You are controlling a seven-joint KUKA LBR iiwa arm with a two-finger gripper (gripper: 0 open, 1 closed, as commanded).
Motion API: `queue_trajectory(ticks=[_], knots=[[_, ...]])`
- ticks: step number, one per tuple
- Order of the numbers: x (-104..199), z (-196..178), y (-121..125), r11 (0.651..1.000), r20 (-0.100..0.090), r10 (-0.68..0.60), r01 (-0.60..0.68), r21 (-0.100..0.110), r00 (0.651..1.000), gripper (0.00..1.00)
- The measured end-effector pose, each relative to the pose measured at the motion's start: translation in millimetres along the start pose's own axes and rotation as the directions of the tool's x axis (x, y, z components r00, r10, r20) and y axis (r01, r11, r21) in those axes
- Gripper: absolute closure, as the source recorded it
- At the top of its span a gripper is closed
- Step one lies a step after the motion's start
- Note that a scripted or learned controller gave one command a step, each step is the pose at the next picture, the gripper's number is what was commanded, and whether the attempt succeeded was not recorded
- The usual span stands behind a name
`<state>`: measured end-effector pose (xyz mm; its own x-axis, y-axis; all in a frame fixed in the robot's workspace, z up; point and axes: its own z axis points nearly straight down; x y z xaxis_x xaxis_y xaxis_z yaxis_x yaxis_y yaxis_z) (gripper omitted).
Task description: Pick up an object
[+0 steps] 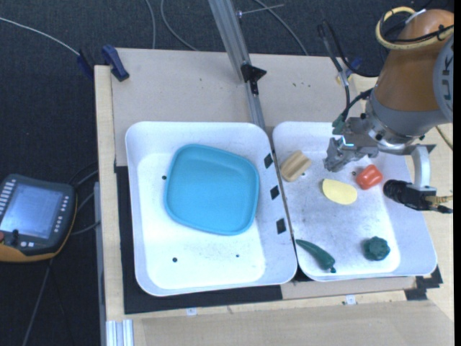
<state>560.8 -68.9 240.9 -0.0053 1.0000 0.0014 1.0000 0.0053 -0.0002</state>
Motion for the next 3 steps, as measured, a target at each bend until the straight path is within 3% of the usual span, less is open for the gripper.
queue_trajectory(ticks=[3], knots=[[163.9, -3.4, 15.0, 1.0, 0.0, 0.001, -0.001, -0.001, 1.0, 1.0]])
